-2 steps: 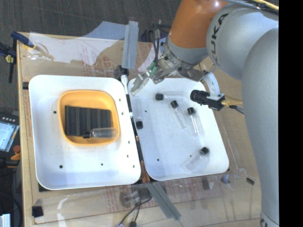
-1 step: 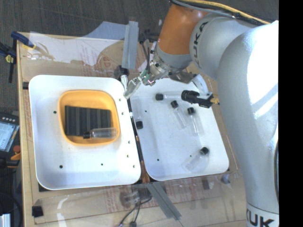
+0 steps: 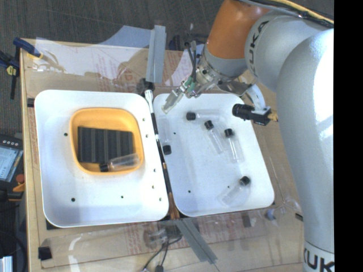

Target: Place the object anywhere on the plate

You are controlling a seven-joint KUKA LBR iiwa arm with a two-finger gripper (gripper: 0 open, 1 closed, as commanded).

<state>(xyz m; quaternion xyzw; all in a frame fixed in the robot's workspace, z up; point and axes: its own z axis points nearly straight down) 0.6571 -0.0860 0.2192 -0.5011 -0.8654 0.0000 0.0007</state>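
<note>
At the twelve o'clock edge of the right shallow white plastic bin (image 3: 258, 177), my tool (image 3: 170, 102) is hanging over the bin's upper left corner, its slim pale fingers pointing toward eight o'clock. I cannot tell how far apart those fingers are standing, and I am seeing nothing between them. My grey arm with its orange band (image 3: 235, 24) is reaching in from three o'clock.

In the left shallow white plastic bin (image 3: 51, 191) the yellow rounded plate with a dark ribbed centre (image 3: 105, 140) is sitting toward the bin's twelve o'clock half. One clear plastic vial with a black cap (image 3: 120, 162) is lying on its side on the plate, at the plate's six o'clock edge, cap pointing toward nine o'clock.

In the right bin, more clear black-capped vials are lying loose: one (image 3: 214, 135) near the centre, another (image 3: 232, 145) just beside it at its three o'clock, and a third (image 3: 235, 191) toward five o'clock. A small black cap (image 3: 190, 116) is resting near twelve o'clock, and another black cap (image 3: 167, 149) is lying at nine o'clock by the wall. Both bins are resting side by side on the wooden desk (image 3: 102, 248).
</note>
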